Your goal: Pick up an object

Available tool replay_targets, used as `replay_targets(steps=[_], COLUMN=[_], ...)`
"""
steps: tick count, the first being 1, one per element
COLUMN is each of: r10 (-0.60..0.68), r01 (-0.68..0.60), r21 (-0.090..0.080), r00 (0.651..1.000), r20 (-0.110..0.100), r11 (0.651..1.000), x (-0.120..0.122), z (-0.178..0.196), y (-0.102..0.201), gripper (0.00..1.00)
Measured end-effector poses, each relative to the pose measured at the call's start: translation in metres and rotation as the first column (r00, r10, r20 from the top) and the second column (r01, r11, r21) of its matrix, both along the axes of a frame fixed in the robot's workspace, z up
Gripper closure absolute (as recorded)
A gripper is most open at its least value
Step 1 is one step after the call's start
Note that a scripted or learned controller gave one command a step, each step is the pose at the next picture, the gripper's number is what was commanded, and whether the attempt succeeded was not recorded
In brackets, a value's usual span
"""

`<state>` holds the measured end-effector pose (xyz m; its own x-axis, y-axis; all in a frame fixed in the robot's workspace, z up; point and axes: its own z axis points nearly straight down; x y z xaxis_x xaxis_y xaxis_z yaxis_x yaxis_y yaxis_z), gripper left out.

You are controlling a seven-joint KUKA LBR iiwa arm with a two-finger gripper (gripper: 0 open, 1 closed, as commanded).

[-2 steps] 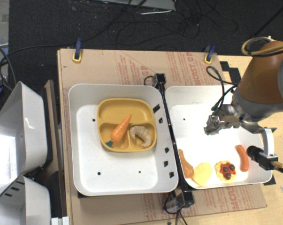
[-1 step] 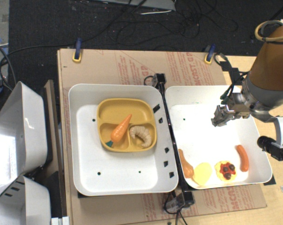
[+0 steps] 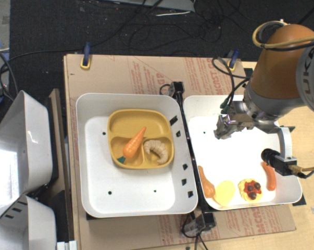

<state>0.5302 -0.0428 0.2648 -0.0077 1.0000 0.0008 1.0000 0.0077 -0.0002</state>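
My gripper [image 3: 224, 129] hangs over the upper left part of the right bin [image 3: 198, 113], above bare white floor. Along that bin's front edge lie an orange spoon-shaped piece [image 3: 205, 183], a pale yellow disc [image 3: 225, 191], a small tart with dark and red berries [image 3: 250, 189] and an orange-red sausage [image 3: 271, 177]. All of them lie well in front of the gripper and apart from it. In the left bin [image 3: 89, 139] a yellow divided plate [image 3: 115, 121] holds a carrot [image 3: 134, 142] and a beige shrimp [image 3: 157, 150].
A black divider with clips [image 3: 181, 139] runs between the two bins. The bins rest on a cardboard sheet [image 3: 136, 72] held by yellow clamps at the back. White containers [image 3: 21, 139] stand off the bench at the left.
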Motion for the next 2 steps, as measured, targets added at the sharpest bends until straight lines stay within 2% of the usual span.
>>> replay_targets(steps=[1,2], r10=[0.001,0.001], r01=[-0.001,-0.001], r21=[0.000,0.000], r00=[1.000,1.000], r20=[-0.001,-0.003], r11=[1.000,1.000], x=[0.000,0.007], z=[-0.002,-0.027], y=[0.057,0.108], gripper=[1.00,1.00])
